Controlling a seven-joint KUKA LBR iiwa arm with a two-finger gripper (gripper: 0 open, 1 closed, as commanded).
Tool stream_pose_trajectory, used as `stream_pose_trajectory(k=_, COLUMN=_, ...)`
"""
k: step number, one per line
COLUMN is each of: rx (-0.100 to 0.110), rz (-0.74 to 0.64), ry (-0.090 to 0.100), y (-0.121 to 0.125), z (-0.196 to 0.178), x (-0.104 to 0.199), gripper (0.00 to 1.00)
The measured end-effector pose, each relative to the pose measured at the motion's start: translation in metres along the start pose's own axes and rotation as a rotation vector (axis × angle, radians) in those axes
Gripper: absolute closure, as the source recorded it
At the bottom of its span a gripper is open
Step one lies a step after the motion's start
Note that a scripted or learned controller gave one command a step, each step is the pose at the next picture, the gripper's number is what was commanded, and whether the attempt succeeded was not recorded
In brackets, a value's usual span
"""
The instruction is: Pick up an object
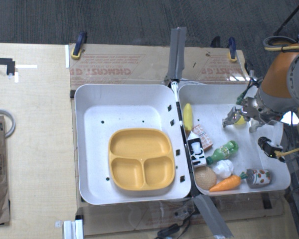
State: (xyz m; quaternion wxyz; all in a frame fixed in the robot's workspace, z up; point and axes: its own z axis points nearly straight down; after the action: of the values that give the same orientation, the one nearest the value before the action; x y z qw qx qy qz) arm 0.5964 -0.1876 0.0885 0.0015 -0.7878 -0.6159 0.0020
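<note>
My gripper [240, 123] hangs over the upper right part of the right bin [214, 97], its fingers spread open with nothing between them. Left of it a yellow banana [188, 117] lies along the bin's left wall. Below that are a small printed box [202, 136], a black and white card [196, 152] and a green bottle [222, 152] lying on its side. Along the front of the bin sit a white crumpled thing [222, 168], a round tan disc [205, 177], an orange carrot [225, 183] and a patterned can [257, 177].
The left bin [89, 113] holds a yellow divided plate [141, 159]. A grey divider bar [177, 54] runs between the bins at the back. Bare white floor shows in the right bin under and beside the gripper.
</note>
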Motion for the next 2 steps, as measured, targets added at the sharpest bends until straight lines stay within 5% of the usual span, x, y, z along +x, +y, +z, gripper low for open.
stream_pose_trajectory(k=1, rx=0.001, rz=0.041, ry=0.001, y=-0.0449, z=0.0004, x=-0.0065, gripper=0.00)
stream_pose_trajectory(k=2, rx=0.001, rz=0.041, ry=0.001, y=-0.0449, z=0.0004, x=-0.0065, gripper=0.00)
